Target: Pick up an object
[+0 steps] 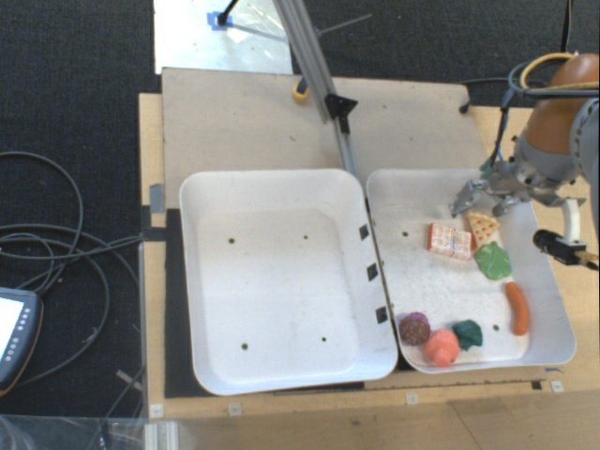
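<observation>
The right bin (403, 204) holds several toy foods. A red-and-white block (450, 240) lies beside a yellow wedge (484, 225), with a green leafy piece (493, 262) just below them. An orange sausage shape (517, 308) rests near the right wall. At the bin's front edge sit a purple ball (414, 327), a salmon-pink lump (442, 347) and a dark green piece (467, 333). My gripper (481, 205) hangs over the bin's far right part, just above the yellow wedge, open with nothing between its fingers.
The left bin (272, 279) lies beside the right one. A grey pole (314, 54) slants down from the top to the gap between the bins. Cables (56, 251) and a tablet (14, 331) lie off the bench to the left.
</observation>
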`<control>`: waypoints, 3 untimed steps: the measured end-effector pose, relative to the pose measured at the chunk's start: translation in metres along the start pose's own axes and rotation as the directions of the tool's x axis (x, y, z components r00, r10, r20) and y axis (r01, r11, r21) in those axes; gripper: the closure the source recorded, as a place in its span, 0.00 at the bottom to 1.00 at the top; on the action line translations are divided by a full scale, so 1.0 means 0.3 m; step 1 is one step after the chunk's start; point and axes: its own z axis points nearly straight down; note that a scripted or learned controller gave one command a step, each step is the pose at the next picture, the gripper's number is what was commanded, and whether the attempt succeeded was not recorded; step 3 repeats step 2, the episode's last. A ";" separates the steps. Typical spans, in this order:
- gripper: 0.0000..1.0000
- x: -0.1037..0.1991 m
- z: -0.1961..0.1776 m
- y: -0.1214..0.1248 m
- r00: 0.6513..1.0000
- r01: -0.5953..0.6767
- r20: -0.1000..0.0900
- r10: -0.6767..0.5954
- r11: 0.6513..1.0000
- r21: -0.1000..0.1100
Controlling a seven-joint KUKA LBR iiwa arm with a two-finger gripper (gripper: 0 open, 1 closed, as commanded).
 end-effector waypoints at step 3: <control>1.00 -0.014 -0.266 0.028 1.000 -0.001 0.003 0.001 1.000 -0.011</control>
